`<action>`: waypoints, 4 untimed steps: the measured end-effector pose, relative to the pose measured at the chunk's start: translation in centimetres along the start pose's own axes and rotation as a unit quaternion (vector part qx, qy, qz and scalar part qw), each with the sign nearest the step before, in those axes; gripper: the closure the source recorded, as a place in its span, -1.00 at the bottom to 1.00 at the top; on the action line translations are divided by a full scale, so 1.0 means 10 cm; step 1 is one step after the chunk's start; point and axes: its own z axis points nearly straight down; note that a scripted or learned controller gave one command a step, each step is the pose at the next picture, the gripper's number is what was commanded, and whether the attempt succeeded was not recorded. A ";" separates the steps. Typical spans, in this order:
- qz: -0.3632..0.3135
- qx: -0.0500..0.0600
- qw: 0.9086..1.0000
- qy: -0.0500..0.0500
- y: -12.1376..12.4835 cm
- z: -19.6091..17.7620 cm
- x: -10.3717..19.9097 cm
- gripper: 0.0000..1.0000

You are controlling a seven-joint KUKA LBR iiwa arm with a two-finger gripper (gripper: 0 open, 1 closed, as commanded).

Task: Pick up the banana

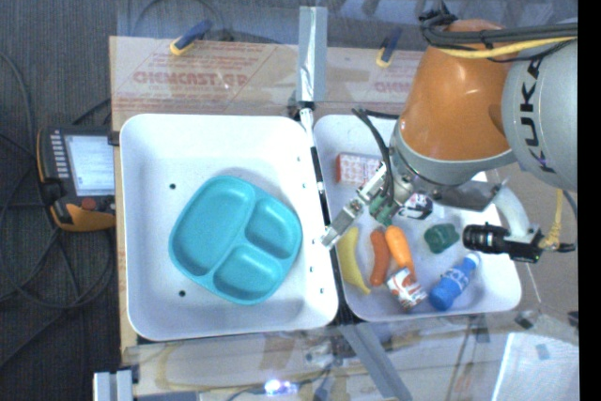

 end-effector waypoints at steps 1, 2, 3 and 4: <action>-0.064 0.001 0.998 0.002 0.47 0.76 0.57 -1.00; -0.064 0.001 0.998 0.003 0.48 0.68 0.57 1.00; -0.263 0.000 0.965 0.001 0.32 0.87 0.38 1.00; -0.537 -0.002 0.844 0.001 -0.12 0.87 -0.54 1.00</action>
